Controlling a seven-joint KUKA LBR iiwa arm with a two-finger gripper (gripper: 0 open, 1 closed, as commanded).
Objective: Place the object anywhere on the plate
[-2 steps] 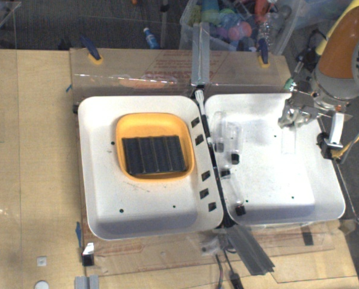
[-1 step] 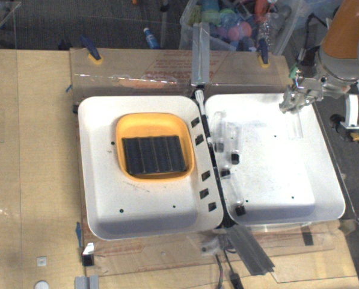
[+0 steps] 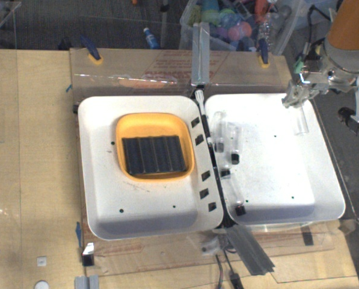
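An orange-yellow plate (image 3: 126, 127) lies in the left bin (image 3: 98, 191). A dark ribbed rectangular object (image 3: 154, 155) rests flat on the plate and covers most of its middle. My gripper (image 3: 294, 94) hovers over the back right corner of the right bin (image 3: 287, 179), far from the plate, under the grey wrist and orange band. I see nothing held in it. A clear plastic item (image 3: 228, 138) with small black parts lies in the right bin near the divider.
A metal divider with black clips (image 3: 204, 155) runs between the two bins. A faint clear piece (image 3: 302, 124) lies in the right bin below the gripper. A box of colourful toys (image 3: 239, 11) stands behind the bins. The wooden bench lies to the left.
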